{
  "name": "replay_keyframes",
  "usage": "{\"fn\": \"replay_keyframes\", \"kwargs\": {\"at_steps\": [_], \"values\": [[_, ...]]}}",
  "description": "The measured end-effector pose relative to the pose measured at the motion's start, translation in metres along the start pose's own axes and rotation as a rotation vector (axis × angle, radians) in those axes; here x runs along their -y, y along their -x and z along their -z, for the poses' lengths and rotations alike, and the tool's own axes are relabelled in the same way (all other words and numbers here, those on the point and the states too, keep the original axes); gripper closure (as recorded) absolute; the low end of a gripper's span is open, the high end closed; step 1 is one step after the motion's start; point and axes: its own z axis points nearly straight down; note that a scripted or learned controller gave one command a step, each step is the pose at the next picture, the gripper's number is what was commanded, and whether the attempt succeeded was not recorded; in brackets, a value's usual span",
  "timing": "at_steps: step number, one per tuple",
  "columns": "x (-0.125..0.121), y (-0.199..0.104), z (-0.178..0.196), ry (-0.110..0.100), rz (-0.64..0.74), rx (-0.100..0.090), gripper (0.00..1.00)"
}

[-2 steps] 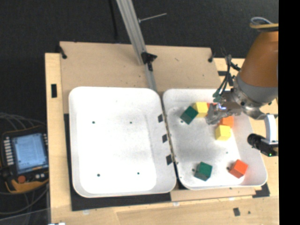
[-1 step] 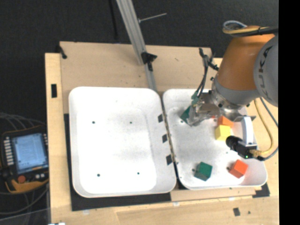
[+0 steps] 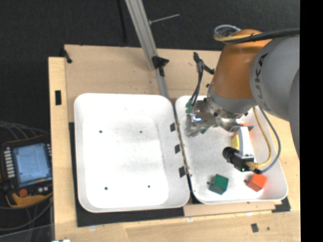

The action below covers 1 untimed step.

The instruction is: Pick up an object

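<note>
Nearest you, two candidates lie loose along the front of the right bin (image 3: 282, 188): a green block (image 3: 218, 184) left of an orange block (image 3: 255, 182), clear of each other, so either can be approached from above. Behind the green block, towards the divider, the gripper (image 3: 193, 126) hangs low over the bin floor, apparently seeking something there. You cannot tell if it is clenched or released; blur and the wrist hide it. Farther back the arm (image 3: 242, 74) covers the bin's rear.
</note>
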Motion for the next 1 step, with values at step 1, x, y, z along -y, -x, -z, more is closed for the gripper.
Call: {"fn": "replay_keyframes", "kwargs": {"at_steps": [1], "values": [[-0.0152,-0.0509,-0.0118,0.002,0.001,0.0,1.0]]}}
